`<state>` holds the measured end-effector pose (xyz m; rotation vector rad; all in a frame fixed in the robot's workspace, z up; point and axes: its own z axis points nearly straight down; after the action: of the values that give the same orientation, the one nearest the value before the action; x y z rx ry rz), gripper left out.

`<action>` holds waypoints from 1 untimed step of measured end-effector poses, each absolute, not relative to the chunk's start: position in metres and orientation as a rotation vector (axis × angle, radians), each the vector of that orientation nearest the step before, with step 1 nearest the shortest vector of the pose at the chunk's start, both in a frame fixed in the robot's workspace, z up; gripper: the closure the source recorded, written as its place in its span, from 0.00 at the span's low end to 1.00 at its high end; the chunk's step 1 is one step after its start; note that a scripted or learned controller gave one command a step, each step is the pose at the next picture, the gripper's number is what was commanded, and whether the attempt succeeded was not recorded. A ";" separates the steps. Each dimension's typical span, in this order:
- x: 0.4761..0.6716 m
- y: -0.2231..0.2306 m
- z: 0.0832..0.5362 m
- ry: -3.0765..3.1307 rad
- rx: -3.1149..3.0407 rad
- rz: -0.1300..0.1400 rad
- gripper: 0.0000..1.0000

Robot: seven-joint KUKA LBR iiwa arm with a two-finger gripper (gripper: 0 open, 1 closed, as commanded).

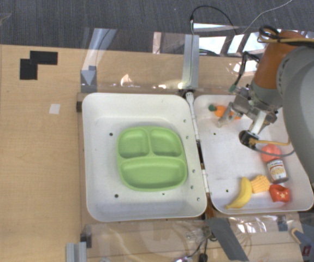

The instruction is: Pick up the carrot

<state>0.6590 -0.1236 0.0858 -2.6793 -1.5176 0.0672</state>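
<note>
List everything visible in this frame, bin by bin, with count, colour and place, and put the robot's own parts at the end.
shallow white plastic bins: two, white, side by side on the bench.
green three-compartment plastic plate: one, light green, centre of the left bin.
small orange carrot: one, orange with a green end, top left of the right bin.
yellow toy banana: one, yellow, bottom of the right bin.
yellow ridged toy piece: one, yellow, right beside the banana.
red toy tomato-like piece: one, red, bottom right corner of the right bin.
small labelled jar: one, dark lid, pale label, above the red piece.
pink-red round item: one, partly hidden, above the jar.
end effector: one, grey, just right of the carrot.
grey arm with orange band: one, entering from the right.
</note>
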 end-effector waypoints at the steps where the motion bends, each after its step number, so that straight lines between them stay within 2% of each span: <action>1: 0.664 -0.137 0.096 -2.105 -2.315 0.021 0.00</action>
<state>0.6642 -0.1365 0.0964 -2.3151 -2.1048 0.0210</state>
